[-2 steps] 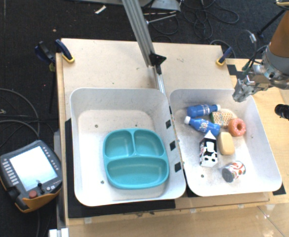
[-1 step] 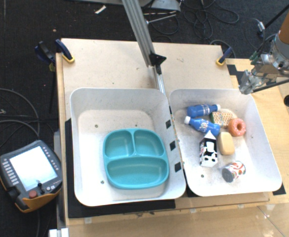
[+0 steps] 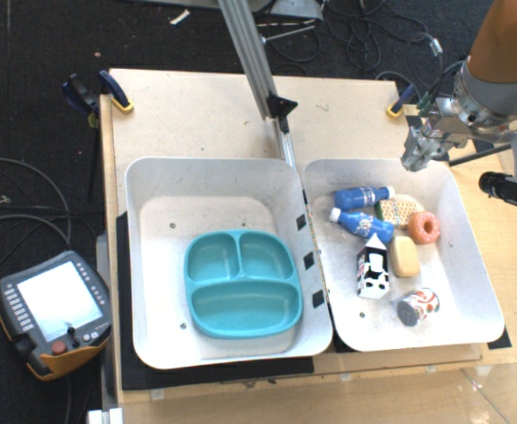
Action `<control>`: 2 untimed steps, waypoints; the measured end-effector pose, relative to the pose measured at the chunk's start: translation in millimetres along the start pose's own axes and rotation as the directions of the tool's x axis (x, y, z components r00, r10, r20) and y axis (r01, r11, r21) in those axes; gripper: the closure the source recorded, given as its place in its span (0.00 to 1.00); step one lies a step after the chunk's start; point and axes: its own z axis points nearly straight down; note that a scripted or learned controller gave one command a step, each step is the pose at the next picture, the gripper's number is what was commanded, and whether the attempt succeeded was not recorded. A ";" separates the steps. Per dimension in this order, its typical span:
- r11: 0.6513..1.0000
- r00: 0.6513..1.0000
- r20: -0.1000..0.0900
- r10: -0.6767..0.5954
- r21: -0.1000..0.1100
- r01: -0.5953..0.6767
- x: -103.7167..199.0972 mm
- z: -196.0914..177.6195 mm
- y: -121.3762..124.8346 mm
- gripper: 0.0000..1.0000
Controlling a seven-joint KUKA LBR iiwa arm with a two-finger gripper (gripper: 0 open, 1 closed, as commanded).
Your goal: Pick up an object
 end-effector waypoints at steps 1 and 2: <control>1.000 1.000 0.000 -0.001 0.001 0.001 55.2 16.8 7.6 1.00; 1.000 1.000 0.000 -0.001 -0.001 0.001 112.8 12.1 8.4 1.00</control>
